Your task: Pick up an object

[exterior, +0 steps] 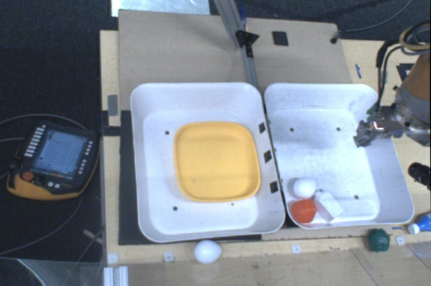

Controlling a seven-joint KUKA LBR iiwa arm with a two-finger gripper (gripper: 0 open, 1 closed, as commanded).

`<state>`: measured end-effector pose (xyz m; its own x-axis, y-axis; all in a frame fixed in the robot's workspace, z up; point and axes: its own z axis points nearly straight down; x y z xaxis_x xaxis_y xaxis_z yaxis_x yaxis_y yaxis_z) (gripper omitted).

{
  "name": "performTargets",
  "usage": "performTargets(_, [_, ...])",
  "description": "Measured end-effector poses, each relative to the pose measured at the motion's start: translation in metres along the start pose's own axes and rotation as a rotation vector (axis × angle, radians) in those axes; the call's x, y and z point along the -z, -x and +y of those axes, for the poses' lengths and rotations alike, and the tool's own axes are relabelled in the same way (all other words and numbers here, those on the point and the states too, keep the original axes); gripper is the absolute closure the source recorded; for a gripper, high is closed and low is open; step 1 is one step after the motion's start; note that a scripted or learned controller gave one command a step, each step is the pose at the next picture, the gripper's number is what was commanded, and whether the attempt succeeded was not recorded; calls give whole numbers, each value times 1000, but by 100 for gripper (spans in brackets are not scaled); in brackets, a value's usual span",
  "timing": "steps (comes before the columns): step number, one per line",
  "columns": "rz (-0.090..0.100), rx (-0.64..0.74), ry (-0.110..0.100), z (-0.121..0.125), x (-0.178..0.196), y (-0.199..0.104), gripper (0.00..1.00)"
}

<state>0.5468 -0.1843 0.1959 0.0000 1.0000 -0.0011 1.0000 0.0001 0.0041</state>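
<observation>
The right bin (337, 110) holds a white egg-shaped object (304, 187), a red-orange round object (304, 211) and a small white block (327, 205), all clustered near its front left corner. A yellow square plate (217, 161) lies in the left bin (151, 143). My gripper (368, 132) hangs over the right bin's right side, well away from the cluster, with nothing visible between its fingers. Its fingers are too small and dark to read.
A white egg (207, 251) lies on the bench in front of the left bin. A dark green ball (378, 239) and a blue item (421, 225) sit by the right bin's front right corner. A teach pendant (52, 159) rests at the left.
</observation>
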Motion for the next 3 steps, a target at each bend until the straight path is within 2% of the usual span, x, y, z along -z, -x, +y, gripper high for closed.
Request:
performTargets(1, [1,1,-2,1,15,0,100])
performTargets(2, [2,5,-2,1,24,-52,100])
performTargets(3, [2,4,-4,-4,18,-109,100])
